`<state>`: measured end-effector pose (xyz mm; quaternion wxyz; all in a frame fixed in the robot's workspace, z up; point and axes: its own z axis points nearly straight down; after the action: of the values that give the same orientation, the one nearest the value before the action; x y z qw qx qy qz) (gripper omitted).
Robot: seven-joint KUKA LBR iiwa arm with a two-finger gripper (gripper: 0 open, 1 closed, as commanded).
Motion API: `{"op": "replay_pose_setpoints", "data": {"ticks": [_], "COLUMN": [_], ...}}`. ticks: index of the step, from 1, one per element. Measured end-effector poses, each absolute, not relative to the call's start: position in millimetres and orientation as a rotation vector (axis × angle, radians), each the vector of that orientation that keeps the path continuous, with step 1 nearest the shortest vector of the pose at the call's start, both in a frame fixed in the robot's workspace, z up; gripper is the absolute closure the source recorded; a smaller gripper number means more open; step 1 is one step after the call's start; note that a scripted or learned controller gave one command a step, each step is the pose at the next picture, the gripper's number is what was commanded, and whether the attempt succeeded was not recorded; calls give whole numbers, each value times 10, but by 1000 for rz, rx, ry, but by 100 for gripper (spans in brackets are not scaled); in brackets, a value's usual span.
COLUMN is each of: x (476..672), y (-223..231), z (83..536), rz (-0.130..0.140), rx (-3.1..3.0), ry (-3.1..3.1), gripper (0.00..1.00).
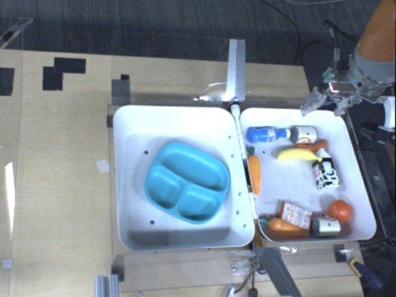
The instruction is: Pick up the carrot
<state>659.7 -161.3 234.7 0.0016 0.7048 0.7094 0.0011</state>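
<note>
End effector (327, 99) sits above the far right corner of the right bin (359, 166), just outside its far rim, below the orange band (378, 33) of the arm. Fingers (311, 104) are spread apart, released, with nothing between them.

Carrot (253, 173) lies in the right bin against its left wall, next to the divider between the two bins, long axis running near-to-far, green tip toward the far side. It is well apart from the end effector.

Other contents of the right bin:
- blue-and-white bottle (267, 134) lying on its side along the far edge, just beyond the carrot's tip
- small can (304, 133) beside the bottle, to its right
- banana (298, 155) near the bin's middle, just nearer than the can
- black-and-white patterned carton (325, 173) right of the banana
- tomato (340, 210) toward the near right corner
- second can (326, 226) lying at the near edge, touching or almost touching the tomato
- printed box (296, 214) left of that can
- orange elongated item (286, 228) along the near edge, below the box; identity not clear

Left bin (133, 166) holds a blue divided plate (187, 182), roughly centred.

Bench (55, 184) surface is light wood with black markings (63, 71) at the far left.
</note>
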Motion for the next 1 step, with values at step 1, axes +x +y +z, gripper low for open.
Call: {"op": "replay_pose_setpoints", "data": {"ticks": [1], "x": [5885], "y": [-1281], "z": [1309], "rz": [2], "rx": [2267], "ry": [2173], "gripper": [0]}}
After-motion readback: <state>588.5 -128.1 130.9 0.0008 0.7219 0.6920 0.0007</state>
